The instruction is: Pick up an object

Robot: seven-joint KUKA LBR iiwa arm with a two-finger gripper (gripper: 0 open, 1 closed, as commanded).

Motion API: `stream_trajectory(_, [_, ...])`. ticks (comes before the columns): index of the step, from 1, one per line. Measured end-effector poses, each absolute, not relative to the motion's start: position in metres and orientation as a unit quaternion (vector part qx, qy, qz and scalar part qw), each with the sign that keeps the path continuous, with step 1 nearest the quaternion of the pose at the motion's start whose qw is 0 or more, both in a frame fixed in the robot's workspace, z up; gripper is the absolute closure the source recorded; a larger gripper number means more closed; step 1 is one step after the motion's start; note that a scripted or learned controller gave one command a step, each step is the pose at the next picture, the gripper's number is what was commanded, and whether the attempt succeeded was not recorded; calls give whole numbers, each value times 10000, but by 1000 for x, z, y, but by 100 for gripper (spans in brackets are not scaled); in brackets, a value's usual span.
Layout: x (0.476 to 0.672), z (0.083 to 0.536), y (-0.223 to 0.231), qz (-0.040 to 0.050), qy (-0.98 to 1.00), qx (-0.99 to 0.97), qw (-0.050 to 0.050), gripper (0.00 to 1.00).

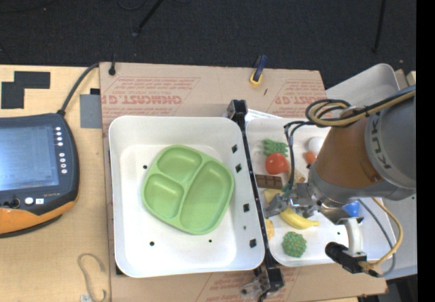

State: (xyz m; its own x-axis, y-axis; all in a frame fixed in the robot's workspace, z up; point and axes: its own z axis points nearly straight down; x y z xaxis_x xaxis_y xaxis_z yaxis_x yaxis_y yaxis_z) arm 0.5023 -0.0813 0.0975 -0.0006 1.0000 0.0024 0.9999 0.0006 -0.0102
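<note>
Camera view is showing the jaws (291,200) reaching low into the right bin (384,232), and whether they are wide or narrow I cannot tell, since the orange-banded arm (353,158) is covering them. A yellow banana (300,220) is lying just beside them at their 5 o'clock, a green broccoli (294,244) is sitting farther out at 6 o'clock, and a red tomato (276,163) is resting at 11 o'clock. At 9 o'clock, the left bin (129,226) is holding a green divided plate (188,188) on the surface (41,239).
</note>
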Motion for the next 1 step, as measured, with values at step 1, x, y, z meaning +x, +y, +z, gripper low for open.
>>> stream_trajectory(1, [502,87,-81,14,-7060,-7082,21,0])
